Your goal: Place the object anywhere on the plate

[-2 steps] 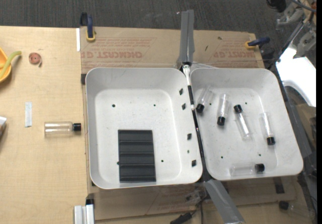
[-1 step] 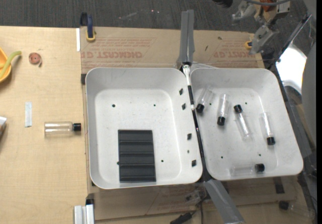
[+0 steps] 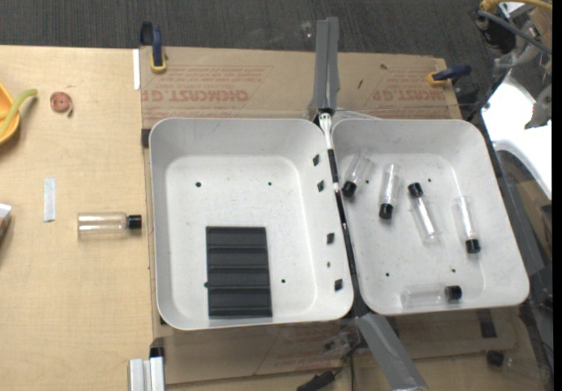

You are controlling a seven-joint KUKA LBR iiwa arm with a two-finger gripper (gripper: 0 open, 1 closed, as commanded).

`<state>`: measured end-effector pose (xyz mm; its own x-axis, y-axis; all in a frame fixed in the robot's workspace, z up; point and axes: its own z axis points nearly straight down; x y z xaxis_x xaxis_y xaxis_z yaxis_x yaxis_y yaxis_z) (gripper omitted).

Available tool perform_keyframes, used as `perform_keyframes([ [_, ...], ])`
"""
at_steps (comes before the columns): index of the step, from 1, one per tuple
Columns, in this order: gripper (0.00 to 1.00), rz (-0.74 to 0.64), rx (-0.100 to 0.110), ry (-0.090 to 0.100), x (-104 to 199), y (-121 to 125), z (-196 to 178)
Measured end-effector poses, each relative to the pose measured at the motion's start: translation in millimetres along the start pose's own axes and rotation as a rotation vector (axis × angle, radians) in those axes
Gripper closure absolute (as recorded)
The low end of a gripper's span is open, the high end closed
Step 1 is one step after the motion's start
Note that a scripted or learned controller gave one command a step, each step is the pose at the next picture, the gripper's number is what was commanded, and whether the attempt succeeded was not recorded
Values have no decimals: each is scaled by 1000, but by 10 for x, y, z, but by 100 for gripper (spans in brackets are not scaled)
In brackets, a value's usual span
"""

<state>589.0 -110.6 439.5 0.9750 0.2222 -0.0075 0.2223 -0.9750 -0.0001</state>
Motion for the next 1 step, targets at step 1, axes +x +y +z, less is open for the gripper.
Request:
perform_keyframes([
  [1,0,-18,2,0,-800,965,7],
])
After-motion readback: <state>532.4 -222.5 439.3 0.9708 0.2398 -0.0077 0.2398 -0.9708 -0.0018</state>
